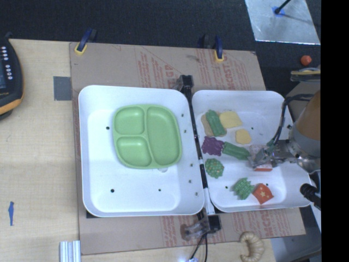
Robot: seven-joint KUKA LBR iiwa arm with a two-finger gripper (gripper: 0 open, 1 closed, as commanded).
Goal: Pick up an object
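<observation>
The right bin (272,100) holds several toy foods: a green pickle (215,123) on a tan slice, a yellow cheese wedge (231,119), a small yellow piece (243,137), purple grapes (212,145), a green cucumber (235,150), a green broccoli (214,168), a leafy green (242,188) and a red piece (263,193). My gripper (263,158) reaches in from the right and hangs low over the bin's right half. A small red thing (263,168) lies right under its tip. Whether it touches that piece I cannot tell.
The left bin (92,146) carries a green divided plate (147,136). A black device (8,81) sits at the bench's far left. Clamps (218,51) pin the cardboard's far edge. A tan curled object (252,245) lies in front of the right bin.
</observation>
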